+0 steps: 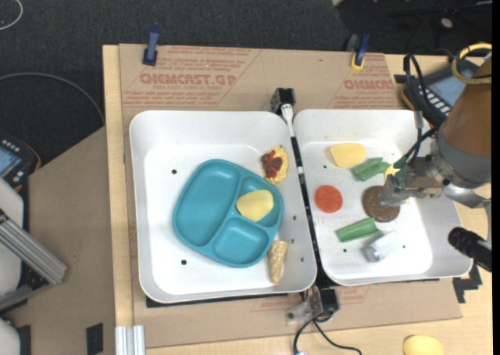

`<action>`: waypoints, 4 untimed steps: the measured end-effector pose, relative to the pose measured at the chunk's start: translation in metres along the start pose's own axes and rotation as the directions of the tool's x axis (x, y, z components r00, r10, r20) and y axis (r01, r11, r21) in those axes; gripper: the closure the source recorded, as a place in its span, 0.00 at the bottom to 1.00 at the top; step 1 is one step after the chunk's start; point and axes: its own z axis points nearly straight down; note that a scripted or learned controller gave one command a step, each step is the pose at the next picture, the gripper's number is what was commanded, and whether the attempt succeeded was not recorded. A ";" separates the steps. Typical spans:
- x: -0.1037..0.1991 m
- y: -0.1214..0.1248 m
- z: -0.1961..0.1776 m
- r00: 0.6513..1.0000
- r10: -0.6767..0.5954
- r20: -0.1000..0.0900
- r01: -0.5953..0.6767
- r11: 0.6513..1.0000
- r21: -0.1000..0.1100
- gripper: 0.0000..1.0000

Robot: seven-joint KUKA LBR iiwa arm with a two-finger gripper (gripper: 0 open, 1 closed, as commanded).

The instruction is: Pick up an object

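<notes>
Tool (393, 191) over round brown disc (380, 204), right bin (414, 263); no long axis.

A blue clamp (151, 46) grips the counter's (226, 72) far edge near its left corner, and another blue-and-yellow clamp (358, 51) grips the same edge further right. A black clip (283, 100) sits at the far end of the seam between the bins.

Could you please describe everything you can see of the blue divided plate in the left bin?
The blue divided plate is a rounded teal tray, plastic by its look, with three compartments parted by raised ridges. It lies flat and upright on the floor of the left bin, turned at a slant. A pale yellow piece rests in its right compartment. A tan piece lies by its lower right edge.
</notes>
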 end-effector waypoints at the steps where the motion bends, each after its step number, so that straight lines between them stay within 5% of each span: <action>1: 0.093 -0.004 0.041 1.000 -0.004 -0.001 0.004 1.000 0.002 1.00; 2: 0.148 0.000 -0.098 1.000 -0.004 0.000 0.004 1.000 -0.020 1.00; 3: 0.105 0.083 -0.028 1.000 0.008 0.007 -0.008 1.000 -0.008 1.00; 4: 0.060 -0.010 0.040 1.000 0.010 0.002 -0.010 1.000 0.008 1.00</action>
